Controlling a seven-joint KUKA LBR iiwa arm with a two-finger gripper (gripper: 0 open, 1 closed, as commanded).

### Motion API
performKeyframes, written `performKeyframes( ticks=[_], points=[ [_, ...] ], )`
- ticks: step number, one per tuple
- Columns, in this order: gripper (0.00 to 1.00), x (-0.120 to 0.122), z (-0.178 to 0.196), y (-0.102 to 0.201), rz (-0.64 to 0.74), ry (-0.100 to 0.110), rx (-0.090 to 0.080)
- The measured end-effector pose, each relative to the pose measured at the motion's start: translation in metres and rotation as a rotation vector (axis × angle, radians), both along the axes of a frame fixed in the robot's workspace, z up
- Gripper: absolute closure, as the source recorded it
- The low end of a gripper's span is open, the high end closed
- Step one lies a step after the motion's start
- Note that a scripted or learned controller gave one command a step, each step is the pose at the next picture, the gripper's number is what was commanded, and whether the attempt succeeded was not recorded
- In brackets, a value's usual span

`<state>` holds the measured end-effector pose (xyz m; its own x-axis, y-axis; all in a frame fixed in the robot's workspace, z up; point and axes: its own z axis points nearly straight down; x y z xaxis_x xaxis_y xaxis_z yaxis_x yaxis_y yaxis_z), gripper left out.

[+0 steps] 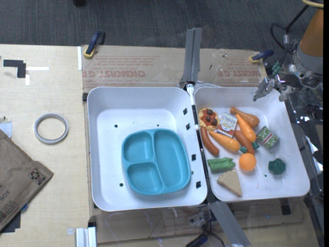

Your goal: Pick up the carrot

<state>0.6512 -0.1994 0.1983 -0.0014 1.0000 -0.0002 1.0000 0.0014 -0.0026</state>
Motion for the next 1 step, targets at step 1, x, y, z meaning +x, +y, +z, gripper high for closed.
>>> performKeyframes(
  ticks=[1],
  points=[
    [0.0,-0.0085,-0.1038,0.0129,0.047,-0.007,-0.003]
  ],
)
